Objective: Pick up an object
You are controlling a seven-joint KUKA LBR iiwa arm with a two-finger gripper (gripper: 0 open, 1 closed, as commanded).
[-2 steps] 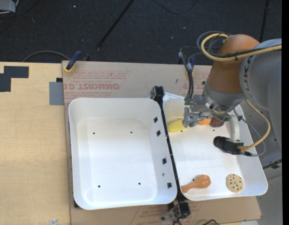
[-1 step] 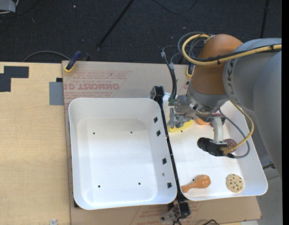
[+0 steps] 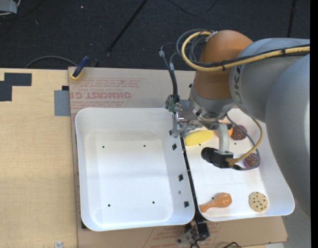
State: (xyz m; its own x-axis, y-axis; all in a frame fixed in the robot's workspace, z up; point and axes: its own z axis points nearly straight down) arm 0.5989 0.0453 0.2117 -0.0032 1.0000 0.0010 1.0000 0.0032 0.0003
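Observation:
My gripper (image 3: 194, 125) hangs low over the top left corner of the right bin (image 3: 283, 200), close to the wall between the two bins. A yellow, banana-like thing (image 3: 199, 137) lies right under it, partly hidden by the wrist. Whether the gripper touches or holds it is hidden from view. An orange drumstick-shaped toy (image 3: 217, 201) lies near the bin's front edge, with a round speckled cookie (image 3: 258, 201) to its right.
A brown round piece (image 3: 238, 133) and a purple-brown round piece (image 3: 251, 160) lie at the right of the gripper, partly under the arm. The left bin (image 3: 92, 138) stands beside it. Cardboard (image 3: 112, 89) lies under both bins.

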